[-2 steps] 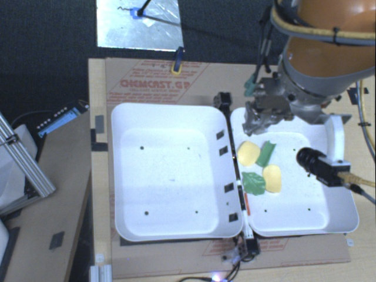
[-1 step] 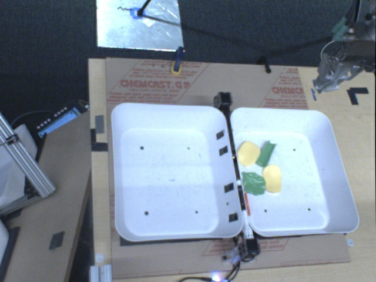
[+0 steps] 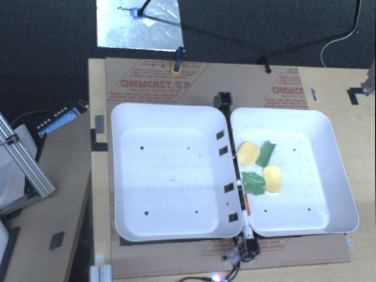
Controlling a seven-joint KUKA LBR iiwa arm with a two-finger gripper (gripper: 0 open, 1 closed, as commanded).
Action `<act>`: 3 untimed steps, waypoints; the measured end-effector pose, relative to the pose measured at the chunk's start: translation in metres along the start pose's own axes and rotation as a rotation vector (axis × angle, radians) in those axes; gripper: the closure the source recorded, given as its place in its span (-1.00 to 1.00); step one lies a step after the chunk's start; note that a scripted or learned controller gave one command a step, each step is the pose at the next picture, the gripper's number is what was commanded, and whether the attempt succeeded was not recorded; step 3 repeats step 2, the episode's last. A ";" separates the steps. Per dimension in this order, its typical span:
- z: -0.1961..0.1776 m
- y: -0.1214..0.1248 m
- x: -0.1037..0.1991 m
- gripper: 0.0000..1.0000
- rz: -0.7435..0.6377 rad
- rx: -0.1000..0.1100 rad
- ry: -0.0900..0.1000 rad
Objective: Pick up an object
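The right bin (image 3: 320, 175) holds a small cluster near its left wall. A round yellow piece (image 3: 248, 153) lies at the top of the cluster, with a narrow dark green piece (image 3: 267, 153) leaning against its right side. Below them a flat green piece (image 3: 254, 183) touches a second yellow piece (image 3: 272, 179) on its right. All of them rest on the bin floor.
The left bin (image 3: 170, 175) sits beside the right one, joined by a dark hinge strip (image 3: 234, 175) with clips. Both stand on a cardboard sheet (image 3: 158, 81). A small grey part (image 3: 369, 83) juts in at the right edge. A metal plate (image 3: 138, 15) lies beyond the bench.
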State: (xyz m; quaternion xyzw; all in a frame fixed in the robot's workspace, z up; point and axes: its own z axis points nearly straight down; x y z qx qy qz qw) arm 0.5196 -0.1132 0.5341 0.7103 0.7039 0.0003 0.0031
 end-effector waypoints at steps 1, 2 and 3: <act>-0.001 -0.007 -0.086 1.00 -0.002 0.001 -0.001; 0.062 -0.034 -0.026 1.00 -0.017 0.008 0.006; 0.062 -0.034 -0.026 1.00 -0.017 0.008 0.006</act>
